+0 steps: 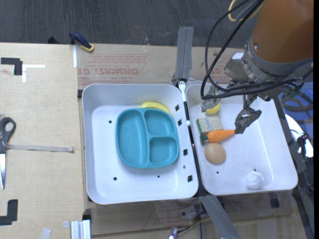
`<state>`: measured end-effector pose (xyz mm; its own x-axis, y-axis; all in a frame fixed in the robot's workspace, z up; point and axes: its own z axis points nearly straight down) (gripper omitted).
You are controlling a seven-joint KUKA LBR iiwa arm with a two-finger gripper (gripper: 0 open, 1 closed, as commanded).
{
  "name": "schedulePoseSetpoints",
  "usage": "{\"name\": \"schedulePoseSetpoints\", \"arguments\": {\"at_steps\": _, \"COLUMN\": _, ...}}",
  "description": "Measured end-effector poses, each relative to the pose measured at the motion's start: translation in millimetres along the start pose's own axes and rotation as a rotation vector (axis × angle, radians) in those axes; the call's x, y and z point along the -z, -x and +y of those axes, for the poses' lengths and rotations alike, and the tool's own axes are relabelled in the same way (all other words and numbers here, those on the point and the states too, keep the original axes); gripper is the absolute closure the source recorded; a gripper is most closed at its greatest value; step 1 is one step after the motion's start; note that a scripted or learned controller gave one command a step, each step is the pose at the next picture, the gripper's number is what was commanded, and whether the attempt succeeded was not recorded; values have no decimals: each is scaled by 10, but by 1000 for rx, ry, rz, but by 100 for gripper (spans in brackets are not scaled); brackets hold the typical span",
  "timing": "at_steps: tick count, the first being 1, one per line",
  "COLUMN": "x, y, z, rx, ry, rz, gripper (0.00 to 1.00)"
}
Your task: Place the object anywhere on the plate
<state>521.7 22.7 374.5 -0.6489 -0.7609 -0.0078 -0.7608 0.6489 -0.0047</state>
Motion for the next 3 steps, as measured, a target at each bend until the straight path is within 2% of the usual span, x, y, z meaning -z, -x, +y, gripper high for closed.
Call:
{"name": "schedulePoseSetpoints", "arguments": {"at_steps": 1, "x": 99, "y": 15, "z": -21, "rx": -5, "ry": -4, "rz": -7, "gripper": 100}}
{"name": "schedulePoseSetpoints", "arguments": {"at_steps": 2, "x": 98, "y": 15, "z": -21, "rx": -4, "ry": -3, "rz": -6, "gripper": 0}}
{"name": "schedulePoseSetpoints", "arguments": {"at_steps": 3, "x": 195, "y": 28, "z": -42, "rx": -9, "ry": -6, "rz": -13, "gripper": 100}}
